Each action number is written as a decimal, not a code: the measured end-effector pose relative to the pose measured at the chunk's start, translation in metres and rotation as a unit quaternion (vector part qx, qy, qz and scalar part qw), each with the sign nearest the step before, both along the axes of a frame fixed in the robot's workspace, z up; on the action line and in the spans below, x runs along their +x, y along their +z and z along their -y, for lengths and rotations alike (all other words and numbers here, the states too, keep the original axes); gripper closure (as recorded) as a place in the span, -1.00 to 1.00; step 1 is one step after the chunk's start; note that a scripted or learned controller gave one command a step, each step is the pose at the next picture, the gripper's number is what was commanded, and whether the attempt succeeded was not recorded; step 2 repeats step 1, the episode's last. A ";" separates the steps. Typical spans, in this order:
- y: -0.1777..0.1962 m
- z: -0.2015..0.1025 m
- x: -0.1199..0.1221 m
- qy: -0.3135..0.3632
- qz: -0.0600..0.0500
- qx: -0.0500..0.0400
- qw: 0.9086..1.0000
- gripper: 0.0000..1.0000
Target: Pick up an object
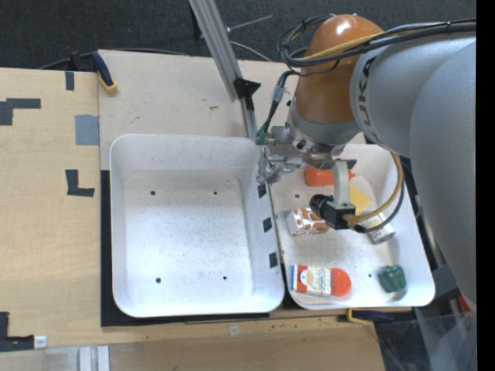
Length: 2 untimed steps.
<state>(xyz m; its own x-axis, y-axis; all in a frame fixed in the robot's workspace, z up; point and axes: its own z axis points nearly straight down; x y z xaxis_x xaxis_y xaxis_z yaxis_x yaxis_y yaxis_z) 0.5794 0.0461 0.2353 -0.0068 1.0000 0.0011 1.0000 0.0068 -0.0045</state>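
Note:
My gripper [268, 170] hangs over the left rim of the right bin [421, 284], close to the divider between the two bins. Nothing shows held in it. In the right bin, an orange item [316, 177] and a yellow item [360, 199] lie just right of the gripper, partly hidden by the wrist. A small red-and-white box [307, 222] lies below the gripper. A red-and-white packet [320, 281] sits at the bin's front, with a green object [392, 278] at the front right. A silvery piece [380, 233] lies by the yellow item.
The left bin [186, 222] stands beside the right one, their rims touching. A slanted metal rail [219, 45] runs from the top down to the bins' back edge. The big grey arm [433, 107] covers the right side. A yellow-and-blue clamp [104, 72] lies at back left.

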 end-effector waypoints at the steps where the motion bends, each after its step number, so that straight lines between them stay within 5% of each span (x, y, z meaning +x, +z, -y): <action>1: -0.008 -0.044 -0.019 -0.001 0.000 -0.001 1.000 1.00; 2: -0.008 -0.044 -0.019 -0.001 0.000 -0.001 1.000 1.00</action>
